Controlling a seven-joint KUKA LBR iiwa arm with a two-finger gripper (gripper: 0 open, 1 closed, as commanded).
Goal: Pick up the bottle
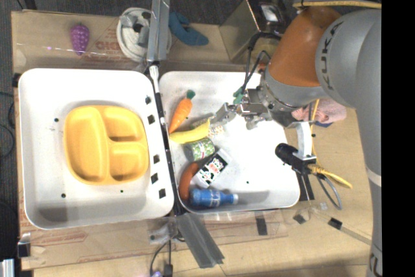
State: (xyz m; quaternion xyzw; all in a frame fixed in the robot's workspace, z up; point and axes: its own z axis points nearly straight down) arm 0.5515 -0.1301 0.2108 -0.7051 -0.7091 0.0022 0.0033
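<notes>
Currently I see the claw (224,115) low over the right bin (272,185), its tips beside the banana (189,133); I cannot tell its state. The bottle (212,198) lies on its side well below the claw, near the bin's front wall, touching the sausage (187,180).

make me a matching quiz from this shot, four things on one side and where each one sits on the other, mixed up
Things:
1. bottle
2. carrot
3. yellow divided tray
4. purple grape bunch

Places:
A. in the left bin
B. outside the bins, on the bench near the far left corner
C. at the near edge of the right bin
D. in the right bin near its far left corner, just above the banana

Pairs: 1-C, 2-D, 3-A, 4-B
</notes>
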